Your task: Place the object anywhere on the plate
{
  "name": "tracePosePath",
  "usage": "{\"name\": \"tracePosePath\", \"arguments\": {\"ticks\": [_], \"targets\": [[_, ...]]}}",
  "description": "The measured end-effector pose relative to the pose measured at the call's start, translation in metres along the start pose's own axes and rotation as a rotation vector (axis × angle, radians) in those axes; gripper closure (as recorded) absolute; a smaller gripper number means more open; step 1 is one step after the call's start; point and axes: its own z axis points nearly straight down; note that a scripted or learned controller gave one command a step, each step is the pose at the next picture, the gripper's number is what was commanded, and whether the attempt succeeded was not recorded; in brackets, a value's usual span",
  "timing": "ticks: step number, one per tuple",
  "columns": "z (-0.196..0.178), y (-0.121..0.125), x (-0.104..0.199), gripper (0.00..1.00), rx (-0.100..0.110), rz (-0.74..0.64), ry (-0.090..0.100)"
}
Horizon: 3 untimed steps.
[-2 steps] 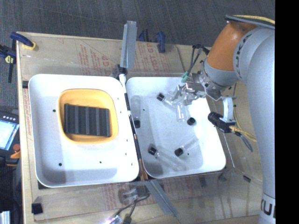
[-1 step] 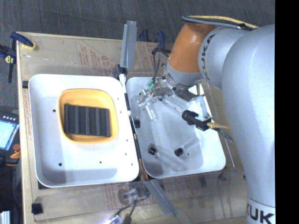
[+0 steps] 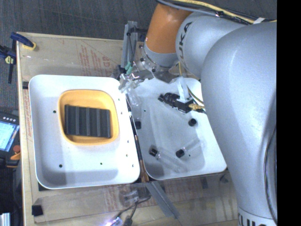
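The gripper (image 3: 126,80) is seen at the right bin's (image 3: 214,159) upper-left rim; its opening cannot be told. The yellow plate (image 3: 88,99) is left unobstructed mid-left.

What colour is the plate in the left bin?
The plate has a yellow-orange rim with a dark grey ribbed middle, seen in the camera view.
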Motion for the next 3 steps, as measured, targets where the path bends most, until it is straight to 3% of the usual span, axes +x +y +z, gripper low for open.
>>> {"name": "tracePosePath", "arguments": {"ticks": [1,2,3], "targets": [[0.008,-0.03,0.018,1.0,0.003,-0.249,0.001],[-0.086,0.004,0.056,1.0,-0.002,-0.518,-0.003],[-0.086,0.004,0.056,0.0,-0.002,-0.517,-0.003]]}}
